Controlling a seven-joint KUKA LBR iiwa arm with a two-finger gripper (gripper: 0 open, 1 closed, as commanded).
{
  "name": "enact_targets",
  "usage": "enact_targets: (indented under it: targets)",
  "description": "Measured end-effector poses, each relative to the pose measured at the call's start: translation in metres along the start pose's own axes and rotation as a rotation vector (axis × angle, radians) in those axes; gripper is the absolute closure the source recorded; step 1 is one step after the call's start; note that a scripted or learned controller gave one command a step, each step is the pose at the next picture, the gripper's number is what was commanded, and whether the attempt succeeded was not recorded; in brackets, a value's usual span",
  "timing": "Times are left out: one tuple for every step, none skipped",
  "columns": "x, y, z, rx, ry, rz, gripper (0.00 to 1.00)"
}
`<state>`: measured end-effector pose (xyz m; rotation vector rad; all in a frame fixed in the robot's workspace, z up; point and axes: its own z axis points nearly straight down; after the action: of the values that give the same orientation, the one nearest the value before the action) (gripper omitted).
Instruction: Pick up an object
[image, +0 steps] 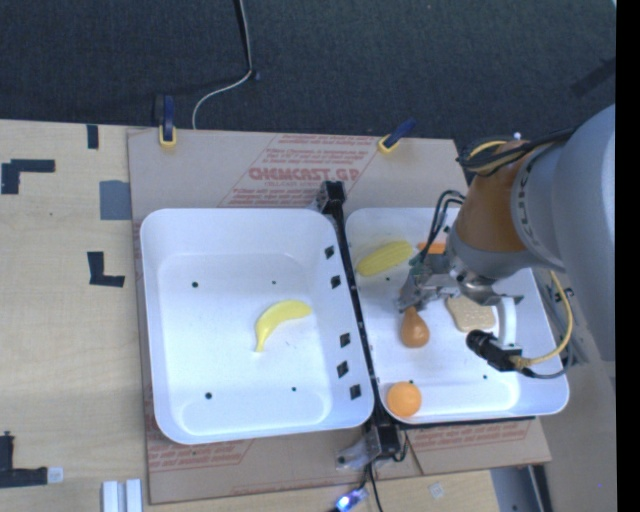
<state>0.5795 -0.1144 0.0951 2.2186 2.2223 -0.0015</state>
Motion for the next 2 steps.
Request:
enact_targets:
  targets:
    - [0.078,0.0,-0.095,-0.006,0.004,-0.007,1.0]
    - [0.125,-0.004,-0.151,-0.004,0.004,-0.005,1.0]
